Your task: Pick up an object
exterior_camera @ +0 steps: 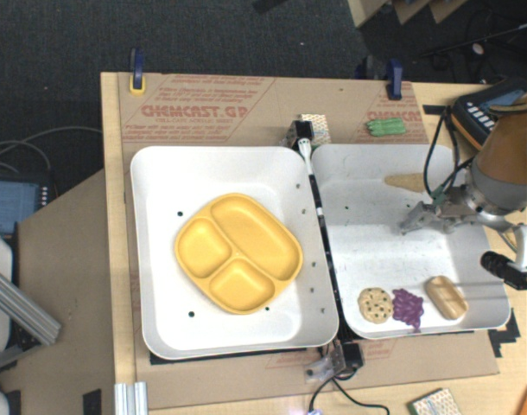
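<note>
Cookie (pixel 375 304), grapes (pixel 408 308) and bread roll (pixel 446 297) sit lower right; claw (pixel 428 217), fingers spread and holding nothing, should descend squarely over one piece.

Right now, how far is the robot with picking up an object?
Nothing looks picked yet. The cookie, the purple grapes and the bread piece lie along the near edge of the right bin. The gripper is low over bare floor in that bin, apart from them. Reaching an object, grasping it and lifting it are all left.
</note>
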Robot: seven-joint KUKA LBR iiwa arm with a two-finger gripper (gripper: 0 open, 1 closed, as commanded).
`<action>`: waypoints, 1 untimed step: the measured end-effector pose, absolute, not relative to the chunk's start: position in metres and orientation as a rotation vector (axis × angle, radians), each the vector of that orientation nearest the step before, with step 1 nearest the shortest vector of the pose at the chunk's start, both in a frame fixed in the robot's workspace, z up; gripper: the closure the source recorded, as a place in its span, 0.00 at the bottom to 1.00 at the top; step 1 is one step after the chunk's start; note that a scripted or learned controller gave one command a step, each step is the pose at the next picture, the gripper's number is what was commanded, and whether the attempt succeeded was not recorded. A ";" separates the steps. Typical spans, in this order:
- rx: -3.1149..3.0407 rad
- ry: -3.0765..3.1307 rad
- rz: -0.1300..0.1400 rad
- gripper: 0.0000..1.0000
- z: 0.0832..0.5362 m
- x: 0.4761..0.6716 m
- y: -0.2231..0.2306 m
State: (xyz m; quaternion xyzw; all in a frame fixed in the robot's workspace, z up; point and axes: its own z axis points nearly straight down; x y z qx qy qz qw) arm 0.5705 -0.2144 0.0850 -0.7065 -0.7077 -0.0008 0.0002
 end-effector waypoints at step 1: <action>-2.219 -2.223 -0.002 0.00 0.085 0.571 -0.214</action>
